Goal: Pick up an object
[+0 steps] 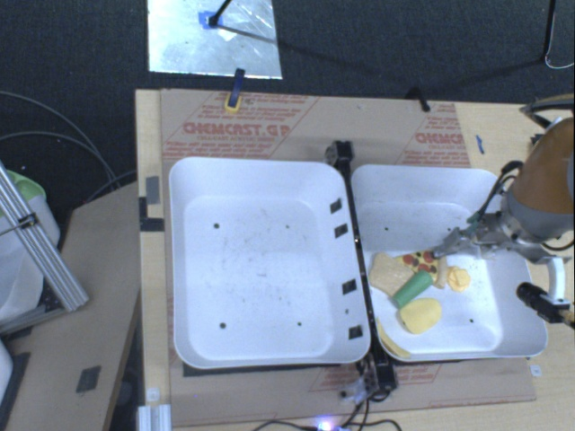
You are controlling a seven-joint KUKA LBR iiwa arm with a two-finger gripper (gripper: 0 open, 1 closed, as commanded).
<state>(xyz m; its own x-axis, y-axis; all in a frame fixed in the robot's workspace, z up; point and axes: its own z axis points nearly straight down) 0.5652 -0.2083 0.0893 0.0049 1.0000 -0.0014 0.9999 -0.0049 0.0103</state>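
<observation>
- The gripper hangs low in the right bin, just above the toys; whether its fingers are wide or narrow, I cannot tell.
- Green cylinder at the gripper's 7 o'clock.
- Yellow lump at 6 o'clock of the cylinder.
- Left bin at 9 o'clock.

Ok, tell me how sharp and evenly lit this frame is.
Camera view: soft overall, small objects by the gripper blur together; light even on both white bins, faint shadows; glare on the silver sheet up top.
</observation>
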